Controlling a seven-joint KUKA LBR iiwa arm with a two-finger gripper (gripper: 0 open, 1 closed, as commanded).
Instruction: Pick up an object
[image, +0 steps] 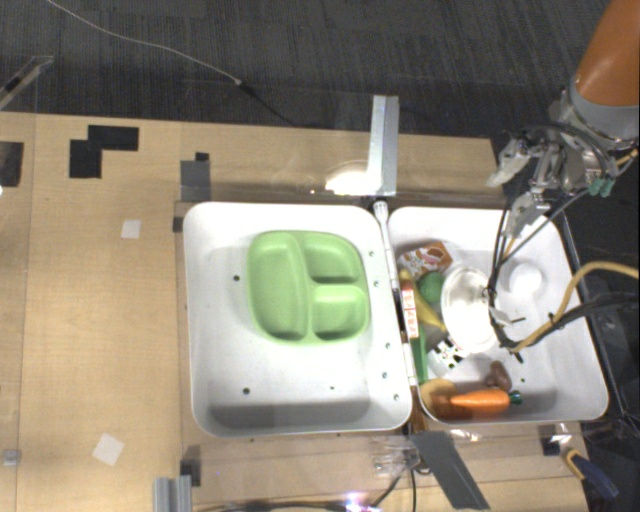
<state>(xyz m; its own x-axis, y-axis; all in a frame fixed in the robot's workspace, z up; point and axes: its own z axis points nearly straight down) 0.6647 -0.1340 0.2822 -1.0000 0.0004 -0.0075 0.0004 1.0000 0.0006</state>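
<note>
1. Two white bins are seen side by side: left bin (215, 330), right bin (575, 375).
2. Green divided tray (305, 285) lies flat in the left bin.
3. Arm's gripper (560, 165) hangs above the right bin's far edge; finger state cannot be told, nothing seen held.
4. Clear round lid (465, 305) sits mid right bin.
5. Carrot (470, 403) lies at the near wall.
6. Brown lump (498, 376) rests just beside the carrot.
</note>
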